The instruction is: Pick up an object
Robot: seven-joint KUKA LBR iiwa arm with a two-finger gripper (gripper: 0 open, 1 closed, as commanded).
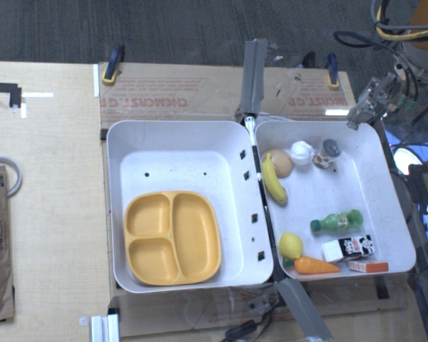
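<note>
Hanging above the far right corner of the right-hand shallow white bin (385,191), the two-finger gripper (365,109) sits clear of everything; whether its fingers are open or closed I cannot tell. That bin holds a yellow banana (274,180) beside a brown round fruit (281,163), a white ball (301,150), a green plastic bottle (337,221), a yellow lemon (291,245), an orange carrot (315,266) and a small black-and-white carton (349,248). A yellow three-compartment plastic tray (172,236) lies in the left-hand white bin (171,144).

Yellow tray (172,237), banana (274,180), lemon (291,245); green bottle (337,221); orange carrot (316,266).
</note>
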